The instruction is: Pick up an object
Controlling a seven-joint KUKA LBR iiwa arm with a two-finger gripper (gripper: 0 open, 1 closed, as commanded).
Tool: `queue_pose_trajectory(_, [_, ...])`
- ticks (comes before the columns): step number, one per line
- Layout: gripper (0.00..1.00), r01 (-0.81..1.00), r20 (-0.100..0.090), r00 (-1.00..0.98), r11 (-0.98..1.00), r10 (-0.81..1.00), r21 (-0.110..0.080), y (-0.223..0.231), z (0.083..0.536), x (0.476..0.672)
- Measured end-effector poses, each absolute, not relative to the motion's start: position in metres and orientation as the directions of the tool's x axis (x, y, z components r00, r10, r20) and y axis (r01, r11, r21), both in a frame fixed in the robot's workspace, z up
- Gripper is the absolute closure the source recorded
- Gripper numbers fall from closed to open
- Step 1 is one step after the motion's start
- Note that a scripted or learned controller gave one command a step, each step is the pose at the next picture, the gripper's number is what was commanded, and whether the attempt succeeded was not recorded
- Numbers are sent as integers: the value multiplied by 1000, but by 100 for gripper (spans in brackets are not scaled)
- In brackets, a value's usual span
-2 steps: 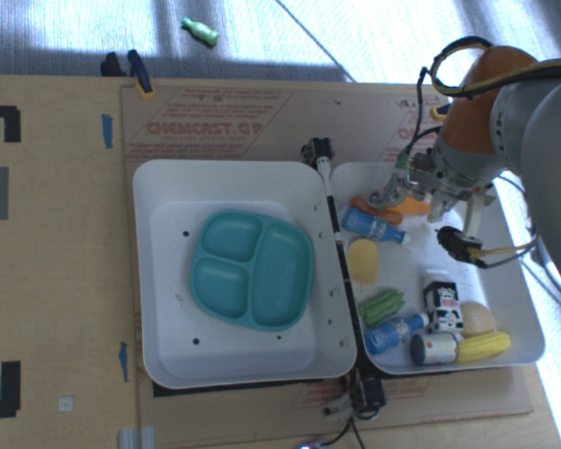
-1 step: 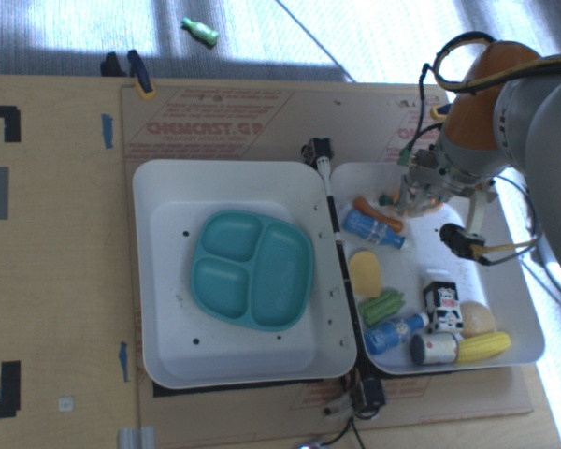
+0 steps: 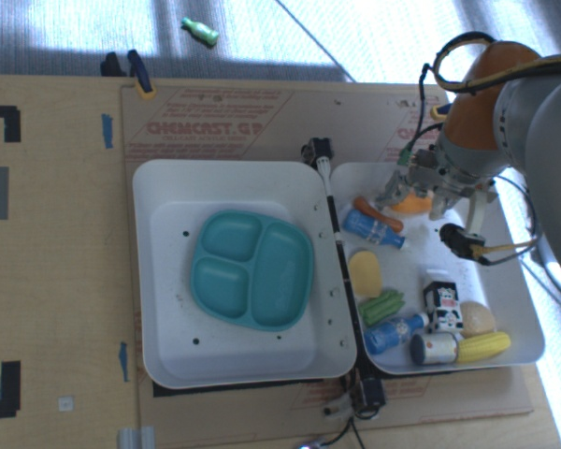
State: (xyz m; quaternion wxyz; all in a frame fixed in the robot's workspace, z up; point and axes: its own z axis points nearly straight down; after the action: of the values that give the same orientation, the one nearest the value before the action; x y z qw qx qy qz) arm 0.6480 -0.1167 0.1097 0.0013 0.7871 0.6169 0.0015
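Gripper [image 3: 419,187] hovers at 12 o'clock of right bin [image 3: 524,293], over orange piece [image 3: 413,203]; grip state impossible to tell. Orange piece lies just beside blue bottle [image 3: 373,229]. Likely light, rigid, smooth plastic; pinch across narrow middle, slip risk.

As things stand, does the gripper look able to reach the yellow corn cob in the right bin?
Probably yes: the yellow corn cob lies uncovered by the bin's near rim, with the gripper over the same bin.

A robotics lab: taped cardboard-topped bench [image 3: 65,279], two white bins [image 3: 159,251], toy food, cabled grey arm [image 3: 533,120].
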Motion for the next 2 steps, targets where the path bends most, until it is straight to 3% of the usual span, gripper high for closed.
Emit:
queue_pose_trajectory(1, [0, 991, 1, -135, 135, 991, -1, -131, 85, 642])
queue_pose_trajectory(2, [0, 978, 1, -207, 207, 978, 1, -97, 85, 602])
